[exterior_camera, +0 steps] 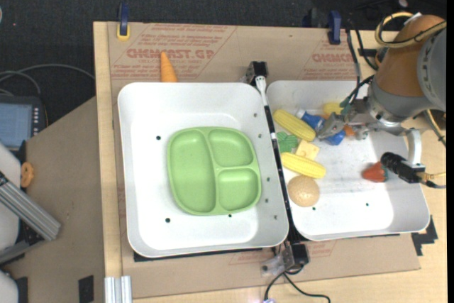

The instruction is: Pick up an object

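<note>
Two shallow white bins: the left bin (138, 152) holds one green three-compartment plastic plate (213, 170), while the right bin (397, 213) crowds two yellow toy corn cobs (294, 124), one tan ball (303, 191) and one red piece (374, 172) toward nine o'clock, its five o'clock floor open, beneath the gripper (333, 128), whose finger state cannot be told.

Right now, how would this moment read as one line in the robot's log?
task: pick up an object | gripper: low in right bin, among toys | nearest: yellow corn | left bin: green tray
</note>
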Robot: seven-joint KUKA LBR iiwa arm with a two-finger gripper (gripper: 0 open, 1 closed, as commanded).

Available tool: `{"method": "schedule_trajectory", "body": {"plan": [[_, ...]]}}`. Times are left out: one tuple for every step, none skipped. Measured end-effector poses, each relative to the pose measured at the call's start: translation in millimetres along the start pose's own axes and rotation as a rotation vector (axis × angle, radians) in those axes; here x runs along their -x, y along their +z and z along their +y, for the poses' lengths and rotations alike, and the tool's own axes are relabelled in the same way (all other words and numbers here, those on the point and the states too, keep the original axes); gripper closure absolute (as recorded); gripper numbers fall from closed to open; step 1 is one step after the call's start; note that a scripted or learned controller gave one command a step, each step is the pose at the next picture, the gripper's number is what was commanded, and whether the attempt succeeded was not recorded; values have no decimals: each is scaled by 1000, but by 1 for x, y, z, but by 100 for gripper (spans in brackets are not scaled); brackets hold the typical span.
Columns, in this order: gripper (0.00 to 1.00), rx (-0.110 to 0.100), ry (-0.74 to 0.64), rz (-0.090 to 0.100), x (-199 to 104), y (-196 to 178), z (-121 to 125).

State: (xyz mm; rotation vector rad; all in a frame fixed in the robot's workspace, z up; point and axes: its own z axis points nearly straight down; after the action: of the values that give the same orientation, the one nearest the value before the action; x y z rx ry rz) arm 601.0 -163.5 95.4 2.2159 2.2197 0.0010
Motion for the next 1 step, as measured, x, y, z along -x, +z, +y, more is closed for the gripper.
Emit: {"method": "schedule_trajectory", "body": {"plan": [[100, 3, 0, -1, 0, -11, 1]]}}
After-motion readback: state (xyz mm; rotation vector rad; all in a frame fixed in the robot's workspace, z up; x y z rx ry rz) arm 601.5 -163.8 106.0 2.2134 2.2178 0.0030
